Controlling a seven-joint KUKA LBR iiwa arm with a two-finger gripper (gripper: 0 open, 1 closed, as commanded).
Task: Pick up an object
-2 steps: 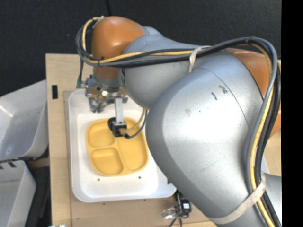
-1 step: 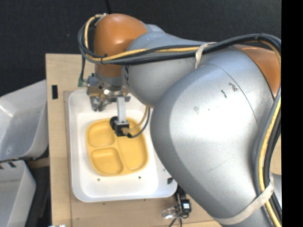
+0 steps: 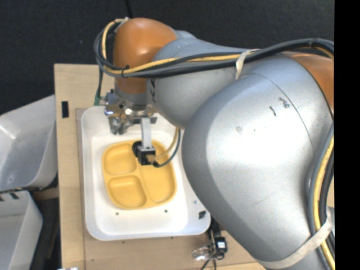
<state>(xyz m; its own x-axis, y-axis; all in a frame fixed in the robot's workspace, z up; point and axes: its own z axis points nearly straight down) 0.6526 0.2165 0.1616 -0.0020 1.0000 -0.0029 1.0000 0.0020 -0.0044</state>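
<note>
Pale wooden bench runs under a shallow white plastic bin, dark floor behind it. I count one object in the bin: a yellow plastic tray with three rounded compartments, lying flat near the middle. Bare white floor rims it on the left and near sides, with a wider strip at the far wall; on the right the bulky grey arm crowds the edge. The gripper hangs over that far strip, just beyond the tray's rim. Whether it is spread or closed I cannot tell.
</note>
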